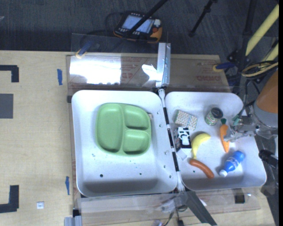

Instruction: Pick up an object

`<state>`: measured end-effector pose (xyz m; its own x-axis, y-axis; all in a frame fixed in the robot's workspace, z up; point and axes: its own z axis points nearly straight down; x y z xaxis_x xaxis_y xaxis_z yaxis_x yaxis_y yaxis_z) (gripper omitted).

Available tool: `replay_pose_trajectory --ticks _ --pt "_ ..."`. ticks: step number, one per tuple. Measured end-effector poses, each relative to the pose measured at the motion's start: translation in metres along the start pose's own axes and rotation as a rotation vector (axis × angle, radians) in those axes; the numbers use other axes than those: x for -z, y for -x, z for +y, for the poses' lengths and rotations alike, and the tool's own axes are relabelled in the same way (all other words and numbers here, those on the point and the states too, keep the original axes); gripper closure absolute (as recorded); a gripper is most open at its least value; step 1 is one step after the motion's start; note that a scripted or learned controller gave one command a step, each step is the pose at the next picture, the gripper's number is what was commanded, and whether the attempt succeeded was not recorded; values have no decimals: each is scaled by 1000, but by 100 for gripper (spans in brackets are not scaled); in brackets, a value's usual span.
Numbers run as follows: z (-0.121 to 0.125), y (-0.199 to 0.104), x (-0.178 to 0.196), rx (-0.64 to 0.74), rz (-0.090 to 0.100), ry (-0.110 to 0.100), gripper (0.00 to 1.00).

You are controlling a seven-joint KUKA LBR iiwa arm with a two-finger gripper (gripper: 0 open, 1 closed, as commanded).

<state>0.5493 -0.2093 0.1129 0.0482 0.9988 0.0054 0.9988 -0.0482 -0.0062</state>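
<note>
2 white bins: left bin (84,145), right bin (252,176). Left bin: 1 green tray (123,128). Right bin, 7 items: 1 banana (200,142), 1 carrot (224,137), 1 sausage (202,167), 1 blue bottle (232,163), 1 jar (213,116), 1 patterned pad (185,118), 1 b/w card (183,137).

This is a robotics lab. A teach pendant (138,26) lies on dark carpet, beyond a plywood bench (35,132). Tripod legs (208,13) stand nearby.
</note>
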Motion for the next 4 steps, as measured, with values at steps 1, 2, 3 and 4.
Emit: replay_pose_trajectory --ticks 1,2,3,4 --pt "5 -15 80 -265 -6 1 100" --pt "67 -39 84 -396 -6 0 100" --pt "67 -40 84 -395 -6 0 0" --pt "67 -40 84 -395 -6 0 0"
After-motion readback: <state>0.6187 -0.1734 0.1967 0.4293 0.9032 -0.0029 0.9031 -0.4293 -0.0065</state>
